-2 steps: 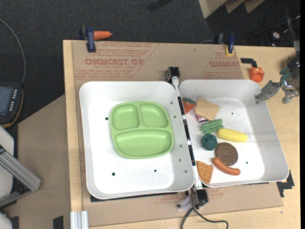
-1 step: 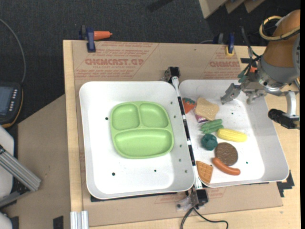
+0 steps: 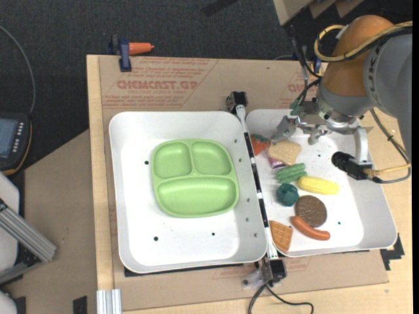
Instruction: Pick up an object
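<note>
Though hand (image 3: 298, 124) state unclear, cannot tell grip; hovers near tan plastic toy bread slice (image 3: 284, 152) in right white bin (image 3: 376, 231). Probably light, rigid, slick; pinch across flat edges.

Red printed lettering is showing on the brown board (image 3: 196, 84) under the bins, in the upper middle of the frame. The large line is reading "CHEMCAST GP", with the last letters partly unclear. Smaller red lines are running above and below it; these are too small to read. No other legible text is appearing.
</note>
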Motion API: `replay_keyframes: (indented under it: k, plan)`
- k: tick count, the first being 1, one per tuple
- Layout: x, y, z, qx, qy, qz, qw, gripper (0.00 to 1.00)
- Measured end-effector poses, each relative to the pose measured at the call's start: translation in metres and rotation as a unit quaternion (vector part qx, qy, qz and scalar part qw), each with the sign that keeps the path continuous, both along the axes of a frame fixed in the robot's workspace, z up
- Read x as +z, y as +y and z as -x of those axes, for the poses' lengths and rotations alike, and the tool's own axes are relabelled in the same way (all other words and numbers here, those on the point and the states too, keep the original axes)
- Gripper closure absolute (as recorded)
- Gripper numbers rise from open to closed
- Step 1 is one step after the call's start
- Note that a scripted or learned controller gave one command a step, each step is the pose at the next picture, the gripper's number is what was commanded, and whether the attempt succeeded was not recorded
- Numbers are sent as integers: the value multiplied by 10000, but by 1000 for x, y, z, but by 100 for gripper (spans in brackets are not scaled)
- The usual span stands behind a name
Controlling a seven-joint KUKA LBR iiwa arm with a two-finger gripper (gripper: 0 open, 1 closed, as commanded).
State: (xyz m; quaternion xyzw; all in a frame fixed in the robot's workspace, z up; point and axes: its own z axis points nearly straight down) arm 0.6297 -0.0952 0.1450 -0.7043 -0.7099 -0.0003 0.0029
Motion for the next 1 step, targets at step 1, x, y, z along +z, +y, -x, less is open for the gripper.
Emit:
replay_keyframes:
  k: [1]
  plan:
    - [42, 31, 63, -31, 0, 10, 10000, 0]
